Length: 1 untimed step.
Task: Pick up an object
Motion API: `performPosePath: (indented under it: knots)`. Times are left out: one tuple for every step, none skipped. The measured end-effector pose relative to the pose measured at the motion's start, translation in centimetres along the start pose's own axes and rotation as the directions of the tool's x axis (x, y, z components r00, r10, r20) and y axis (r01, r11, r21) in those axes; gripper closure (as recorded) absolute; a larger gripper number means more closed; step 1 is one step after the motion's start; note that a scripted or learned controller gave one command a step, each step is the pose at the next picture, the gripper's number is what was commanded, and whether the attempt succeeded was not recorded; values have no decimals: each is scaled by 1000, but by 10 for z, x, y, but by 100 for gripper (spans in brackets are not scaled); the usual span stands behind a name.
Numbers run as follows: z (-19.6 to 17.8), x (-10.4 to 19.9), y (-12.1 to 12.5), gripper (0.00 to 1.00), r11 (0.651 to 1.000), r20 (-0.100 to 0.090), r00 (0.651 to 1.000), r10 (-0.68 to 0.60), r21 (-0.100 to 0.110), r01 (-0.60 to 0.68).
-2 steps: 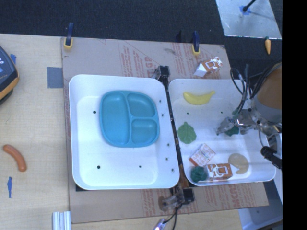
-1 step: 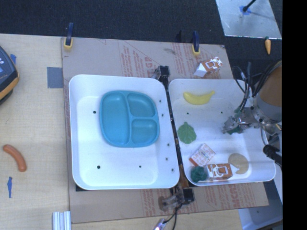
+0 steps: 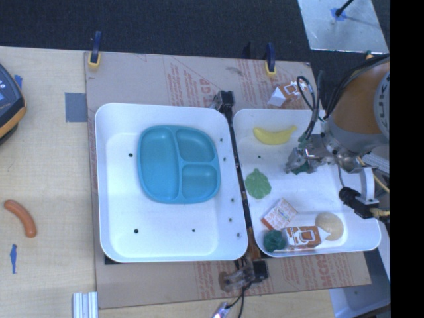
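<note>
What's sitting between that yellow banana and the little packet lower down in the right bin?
In the camera view, a green leafy toy lies between the banana and the packet.

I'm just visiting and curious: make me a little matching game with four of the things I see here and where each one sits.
Things:
1. blue tray
2. banana
3. sausage
4. green leaf

Places:
A. on the bench, outside both bins
B. left bin
C. right bin, far end
D. right bin, near its left wall

Pairs: 1-B, 2-C, 3-A, 4-D
</note>
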State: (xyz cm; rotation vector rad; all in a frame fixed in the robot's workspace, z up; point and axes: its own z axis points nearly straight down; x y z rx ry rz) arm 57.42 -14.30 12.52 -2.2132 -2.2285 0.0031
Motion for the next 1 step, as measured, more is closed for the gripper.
performPosePath:
  knots:
    - [-81,96,-5,100,1000,-2,1000,2,0,-2]
